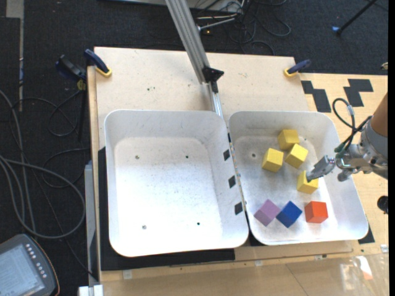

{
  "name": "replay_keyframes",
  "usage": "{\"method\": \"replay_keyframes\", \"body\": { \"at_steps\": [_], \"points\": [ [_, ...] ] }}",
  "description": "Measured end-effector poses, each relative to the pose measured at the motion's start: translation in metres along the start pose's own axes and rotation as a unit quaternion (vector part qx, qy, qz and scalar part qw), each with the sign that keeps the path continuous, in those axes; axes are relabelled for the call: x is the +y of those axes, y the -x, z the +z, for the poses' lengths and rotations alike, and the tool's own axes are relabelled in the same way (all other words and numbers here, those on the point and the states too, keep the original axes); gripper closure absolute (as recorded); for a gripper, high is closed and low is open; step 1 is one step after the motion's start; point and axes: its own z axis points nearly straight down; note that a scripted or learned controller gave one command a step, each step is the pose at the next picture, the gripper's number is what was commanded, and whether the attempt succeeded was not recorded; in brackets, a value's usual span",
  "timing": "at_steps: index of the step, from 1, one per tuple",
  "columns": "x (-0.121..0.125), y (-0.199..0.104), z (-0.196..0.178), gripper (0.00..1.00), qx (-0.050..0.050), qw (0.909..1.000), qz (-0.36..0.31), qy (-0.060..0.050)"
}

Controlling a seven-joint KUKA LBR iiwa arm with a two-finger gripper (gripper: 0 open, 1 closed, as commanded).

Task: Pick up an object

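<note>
You are looking down at a bench that is carrying two white bins side by side. The left bin is lying on your left. The right bin is holding seven small blocks.

The arm is reaching in from the right edge, and its gripper is hanging low over the right side of the right bin. The tip is sitting right at the top of one yellow block, touching it or just above it (I cannot tell which). I also cannot tell whether the jaws are released or clenched, because the tip is too small and blurred here, so I am not saying that it is grasping anything.

Three more yellow blocks are lying in the upper middle of this bin: the top one near the back wall, the middle one just below it and touching it, and the left one just beside that. Along the front of the bin you are seeing a row of three: a purple block on the left, a blue block in the middle, close against the purple one, and an orange block on the right, a little apart from the blue one. The yellow block under the gripper is lying between the yellow group and the orange block.

A metal pole is crossing the bench at a slant from the top, ending near the place where the two bins are meeting. Two clamps with yellow tips, a left clamp and a right clamp, are sitting at the far corners of the bench.
</note>
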Motion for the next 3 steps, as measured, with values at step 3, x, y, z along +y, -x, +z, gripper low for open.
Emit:
{"method": "replay_keyframes", "body": {
  "at_steps": [3],
  "points": [
    [0.005,-0.004,0.095,0.00,0.000,1.0000,0.001,0.000]
  ]
}}
